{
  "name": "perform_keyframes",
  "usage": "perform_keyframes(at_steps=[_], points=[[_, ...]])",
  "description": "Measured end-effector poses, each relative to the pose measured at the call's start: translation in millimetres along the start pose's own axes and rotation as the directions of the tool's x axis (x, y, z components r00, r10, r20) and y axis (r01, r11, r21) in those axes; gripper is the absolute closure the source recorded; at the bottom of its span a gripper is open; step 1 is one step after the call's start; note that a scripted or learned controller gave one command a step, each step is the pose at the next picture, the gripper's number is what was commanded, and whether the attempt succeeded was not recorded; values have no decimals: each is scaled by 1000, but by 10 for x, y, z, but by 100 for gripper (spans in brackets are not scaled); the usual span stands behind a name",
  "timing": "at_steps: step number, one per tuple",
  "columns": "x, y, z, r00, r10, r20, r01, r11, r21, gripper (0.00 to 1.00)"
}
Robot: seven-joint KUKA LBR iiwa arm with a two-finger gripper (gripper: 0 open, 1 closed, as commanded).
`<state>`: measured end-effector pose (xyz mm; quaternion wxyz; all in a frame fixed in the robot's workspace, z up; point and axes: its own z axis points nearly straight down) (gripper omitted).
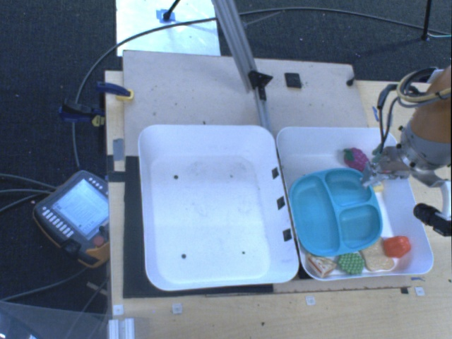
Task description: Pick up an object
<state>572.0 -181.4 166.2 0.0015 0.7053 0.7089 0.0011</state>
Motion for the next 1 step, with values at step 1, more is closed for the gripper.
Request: perform_keyframes(at_steps=[1], points=[[-22,19,-428,1000,0,0,0,1000,0,100]])
